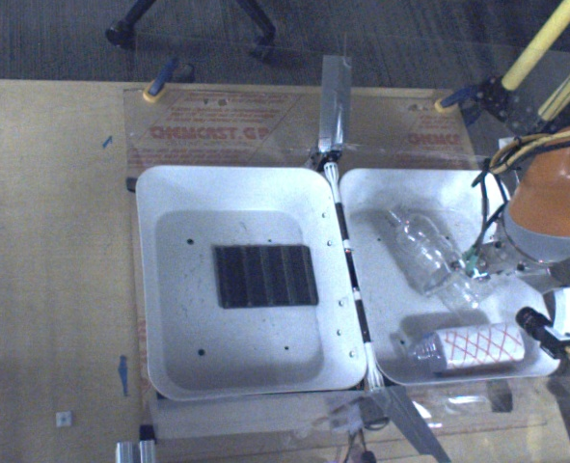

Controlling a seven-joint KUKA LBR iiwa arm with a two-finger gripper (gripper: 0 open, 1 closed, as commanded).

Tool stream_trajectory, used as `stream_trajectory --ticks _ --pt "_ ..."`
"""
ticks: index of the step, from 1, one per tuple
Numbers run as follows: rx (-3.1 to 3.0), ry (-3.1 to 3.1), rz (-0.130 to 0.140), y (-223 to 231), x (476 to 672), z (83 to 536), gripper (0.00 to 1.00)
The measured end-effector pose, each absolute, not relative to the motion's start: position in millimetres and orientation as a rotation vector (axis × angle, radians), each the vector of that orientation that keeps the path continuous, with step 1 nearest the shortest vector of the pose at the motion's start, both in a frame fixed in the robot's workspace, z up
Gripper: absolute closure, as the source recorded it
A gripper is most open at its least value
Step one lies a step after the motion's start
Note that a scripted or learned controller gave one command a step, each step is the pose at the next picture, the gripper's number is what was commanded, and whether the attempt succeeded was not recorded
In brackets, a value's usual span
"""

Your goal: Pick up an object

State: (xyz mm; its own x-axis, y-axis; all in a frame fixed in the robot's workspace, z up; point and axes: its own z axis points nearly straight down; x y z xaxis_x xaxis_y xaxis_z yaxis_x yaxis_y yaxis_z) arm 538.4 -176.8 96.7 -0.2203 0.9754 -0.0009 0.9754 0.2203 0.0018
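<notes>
Two white bins sat side by side on the worktop (53, 258). The left bin (159, 201) carried a dark ribbed mat (265, 276) on its floor, about central. The right bin (362, 196) carried two bottles.

A clear bottle (421, 249) lay on its side near the middle of the right bin, slanting from upper left toward lower right. Its far end ran under the arm's wrist. A second bottle (468, 345), with a white label crossed by red lattice lines, lay along that bin's front wall, its cap end pointing toward the left bin.

The arm (550, 201) stood over the right bin's right side. The gripper (477, 263) was down at the clear bottle's lower-right end, near a small green detail. Whether it was released or clenched could not be told; glare and clear plastic muddled that spot. No object was seen to be grasped.

Judgement on handling: both bottles looked empty, so light, thin-walled and easily dented. Smooth round plastic would be slippery and would roll on the bin floor. The best hold would be across the body, square to the long axis, near mid-length. The labelled one would offer a less slick surface, though the front wall crowds it.
</notes>
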Motion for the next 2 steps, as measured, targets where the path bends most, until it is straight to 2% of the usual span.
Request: stream_trajectory --ticks 1,2 --pt "1.961 2.444 0.004 -179.1 539.4 108.2 1.00" --pt "2.179 2.263 0.000 -120.0 552.5 191.5 1.00"
